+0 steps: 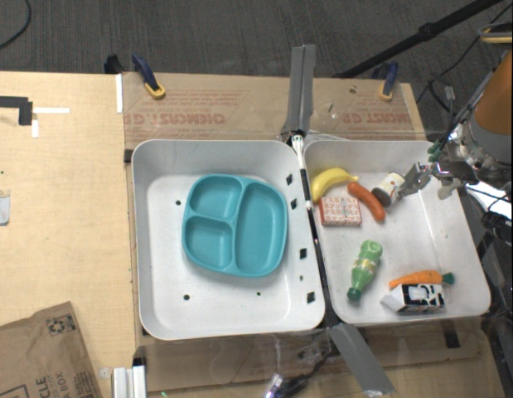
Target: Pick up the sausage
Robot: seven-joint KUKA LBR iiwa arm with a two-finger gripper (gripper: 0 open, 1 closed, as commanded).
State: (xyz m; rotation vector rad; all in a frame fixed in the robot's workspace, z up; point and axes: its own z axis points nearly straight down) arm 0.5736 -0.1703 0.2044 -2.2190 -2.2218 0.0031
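Two white bins sit on the counter (65, 222): the left bin (148, 247) and the right bin (467, 247). One teal plate (235, 224) with three compartments lies in the left bin, far from the gripper (422, 177). The right bin holds six items: one sausage (368, 201) nearest the gripper, one banana (329, 180) and one pink box (341, 212) beyond it, one green bottle (364, 268), one carrot (418, 279) and one carton (422, 298) below it. Two clamps, one (148, 77) and another (389, 80), grip the counter's far edge.
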